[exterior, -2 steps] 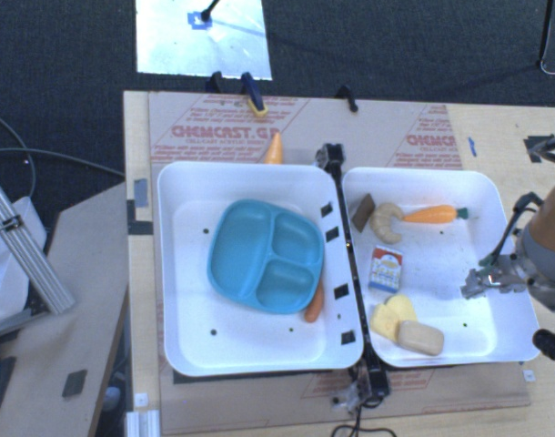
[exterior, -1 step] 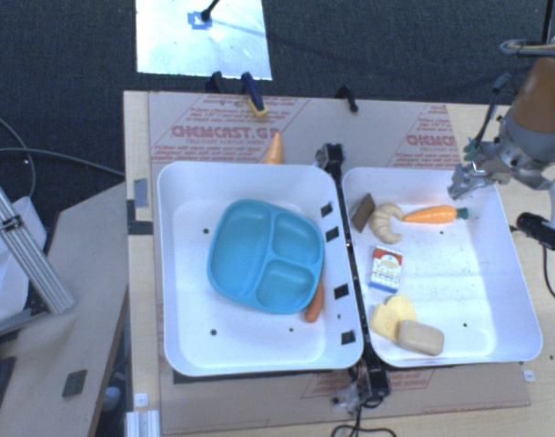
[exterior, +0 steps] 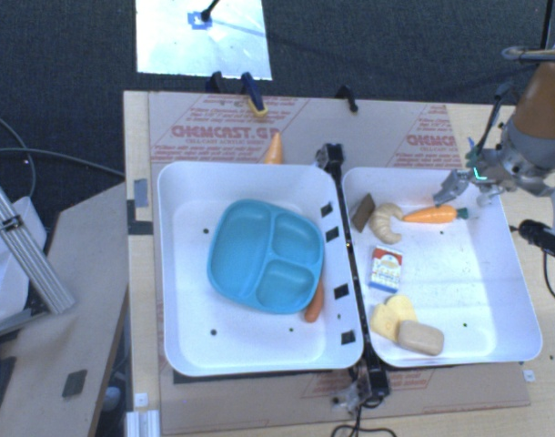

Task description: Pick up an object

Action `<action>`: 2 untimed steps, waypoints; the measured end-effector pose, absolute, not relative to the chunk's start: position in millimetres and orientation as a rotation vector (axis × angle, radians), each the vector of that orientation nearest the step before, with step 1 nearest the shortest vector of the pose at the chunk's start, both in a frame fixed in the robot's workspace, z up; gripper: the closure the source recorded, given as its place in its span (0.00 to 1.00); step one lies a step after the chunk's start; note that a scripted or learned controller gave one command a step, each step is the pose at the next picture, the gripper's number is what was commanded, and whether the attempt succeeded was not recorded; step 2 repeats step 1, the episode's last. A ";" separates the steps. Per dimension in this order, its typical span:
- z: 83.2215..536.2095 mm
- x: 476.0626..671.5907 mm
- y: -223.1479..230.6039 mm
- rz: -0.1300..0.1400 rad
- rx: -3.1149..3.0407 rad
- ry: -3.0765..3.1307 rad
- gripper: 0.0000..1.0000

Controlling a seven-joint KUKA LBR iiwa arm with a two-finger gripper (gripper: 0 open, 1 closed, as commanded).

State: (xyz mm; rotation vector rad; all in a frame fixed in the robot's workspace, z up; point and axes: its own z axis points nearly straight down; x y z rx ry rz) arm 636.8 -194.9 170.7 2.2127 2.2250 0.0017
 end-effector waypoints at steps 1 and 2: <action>80.8 580.8 -207.2 -0.003 2.225 2.222 0.00; 80.8 580.8 -207.2 -0.003 2.225 2.222 0.00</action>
